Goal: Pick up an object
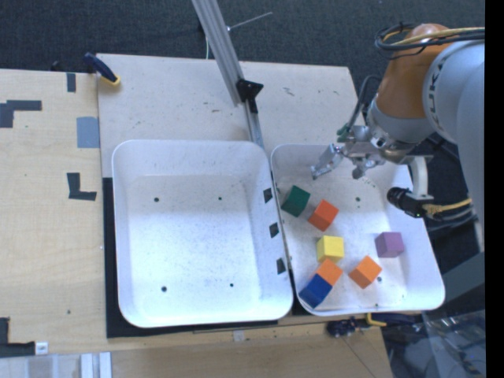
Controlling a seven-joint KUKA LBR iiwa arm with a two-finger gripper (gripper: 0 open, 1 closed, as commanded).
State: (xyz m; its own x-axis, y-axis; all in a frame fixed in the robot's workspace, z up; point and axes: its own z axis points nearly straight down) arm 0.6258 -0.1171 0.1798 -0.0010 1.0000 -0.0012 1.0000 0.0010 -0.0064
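Hanging over the far end of the right bin (pixel 417 286), the claw (pixel 340 164) had its two fingers spread apart with nothing between them. Just below it lay a green cube (pixel 296 200) beside an orange-red cube (pixel 323 214). Farther toward the near rim sat a yellow cube (pixel 331 247), a purple cube (pixel 389 244), two orange cubes and a blue cube (pixel 316 290).
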